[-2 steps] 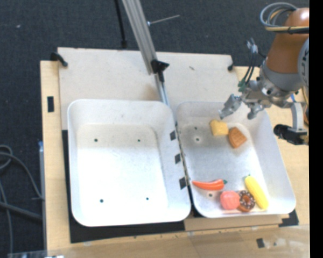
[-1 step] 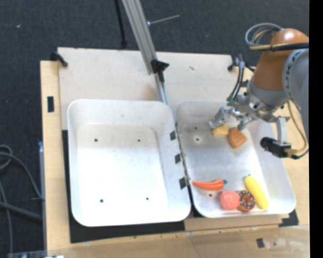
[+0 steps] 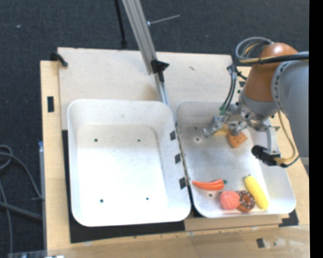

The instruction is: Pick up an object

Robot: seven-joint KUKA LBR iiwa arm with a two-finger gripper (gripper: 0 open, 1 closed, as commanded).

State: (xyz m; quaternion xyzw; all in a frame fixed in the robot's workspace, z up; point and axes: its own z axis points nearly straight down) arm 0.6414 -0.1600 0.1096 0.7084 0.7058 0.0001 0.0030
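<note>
Down inside the right-hand shallow white bin point(image 3: 202, 160), the grey metal two-finger gripper point(image 3: 218, 127) sits low near the far wall; how its jaws stand cannot be told. Just beside it, toward the arm point(image 3: 269, 85), lies a small orange block point(image 3: 237, 140). Along that bin's near wall rest a red-orange chili pepper point(image 3: 208, 185), a pink rounded fruit point(image 3: 230, 200), a dark speckled berry point(image 3: 246, 201) and a yellow corn cob point(image 3: 256, 192). Left of that bin sits another white bin point(image 3: 124, 160).

I see the desk point(image 3: 107, 74) on dark carpet point(image 3: 21, 20), an aluminium rail point(image 3: 140, 28) slanting up toward 12 o'clock (clamped near the bins' far edge), and loose cables point(image 3: 5, 171) at 9 o'clock.
</note>
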